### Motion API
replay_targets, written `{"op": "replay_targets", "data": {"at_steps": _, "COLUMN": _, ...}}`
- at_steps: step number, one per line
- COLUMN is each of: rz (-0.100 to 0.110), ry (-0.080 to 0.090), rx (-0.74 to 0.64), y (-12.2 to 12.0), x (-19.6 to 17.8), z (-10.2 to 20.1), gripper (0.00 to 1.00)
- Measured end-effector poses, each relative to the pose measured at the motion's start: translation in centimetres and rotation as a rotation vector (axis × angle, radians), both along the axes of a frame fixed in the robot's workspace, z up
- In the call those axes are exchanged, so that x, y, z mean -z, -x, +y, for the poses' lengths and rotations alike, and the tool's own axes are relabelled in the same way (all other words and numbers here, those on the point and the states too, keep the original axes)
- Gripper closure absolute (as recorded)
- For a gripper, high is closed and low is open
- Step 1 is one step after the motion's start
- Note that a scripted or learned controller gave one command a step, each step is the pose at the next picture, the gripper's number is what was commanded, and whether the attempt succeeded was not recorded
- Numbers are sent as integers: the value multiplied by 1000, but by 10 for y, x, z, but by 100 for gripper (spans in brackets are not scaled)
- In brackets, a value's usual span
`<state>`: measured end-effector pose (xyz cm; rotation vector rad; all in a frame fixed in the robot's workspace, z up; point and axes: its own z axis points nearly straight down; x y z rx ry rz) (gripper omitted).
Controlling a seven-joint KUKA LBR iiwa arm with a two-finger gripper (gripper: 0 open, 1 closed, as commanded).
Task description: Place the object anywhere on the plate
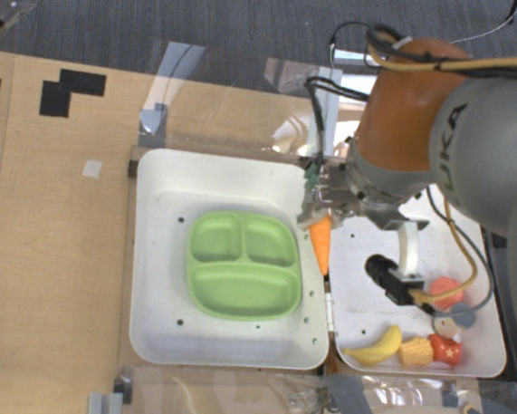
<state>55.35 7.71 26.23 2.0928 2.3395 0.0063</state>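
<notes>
From my feed I see a light wooden counter (45, 254) running across the scene, with black block-shaped markings (69, 92) near its far left corner and a small pale square (92, 169) just nearer than them. Beyond the counter's far edge lies dark grey ribbed flooring (169, 6). A clear plastic sheet (232, 99) glints under overhead light at the far middle.

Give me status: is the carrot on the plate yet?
Not yet. The carrot hangs below the pincer, over the divide between the two bins, so the pick looks done. In hand: carrying it left. Left: set it on the green plate, which holds nothing so far.
</notes>
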Motion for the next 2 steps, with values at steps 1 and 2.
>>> {"op": "replay_targets", "data": {"at_steps": 1, "rz": 0, "ry": 1, "rx": 0, "y": 0, "x": 0, "z": -1, "gripper": 0}}
{"op": "replay_targets", "data": {"at_steps": 2, "rz": -9, "ry": -9, "rx": 221, "y": 45, "x": 152, "z": 38, "gripper": 0}}
